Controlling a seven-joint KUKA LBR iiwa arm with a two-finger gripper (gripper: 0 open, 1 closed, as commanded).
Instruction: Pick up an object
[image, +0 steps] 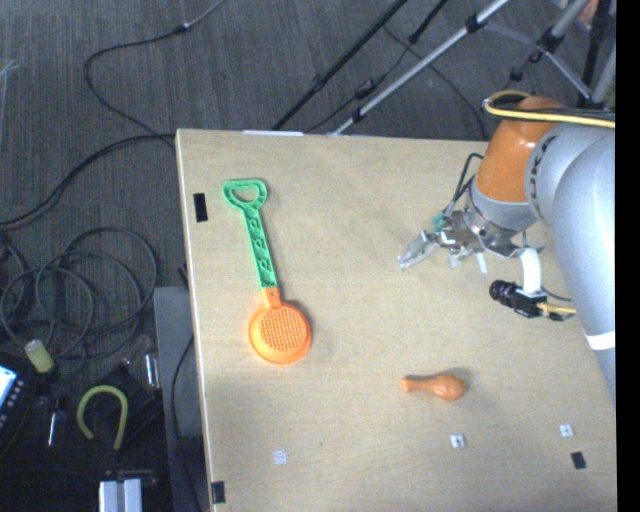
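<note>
The grey robot arm with its orange band (560, 190) is cut off by the right edge of the view, so its upper length cannot be inspected. The small metal two-finger gripper (412, 255) is too small and blurred to establish whether its fingers are parted or closed. The pale wooden bench top (330, 440) is cut off at the bottom edge of the view and its far right corner is hidden behind the arm, while the tiny dark and white marks (457, 440) near its front edge are too small to identify.

one fixed camera looks down at a slant on the bench (330, 420).
</note>
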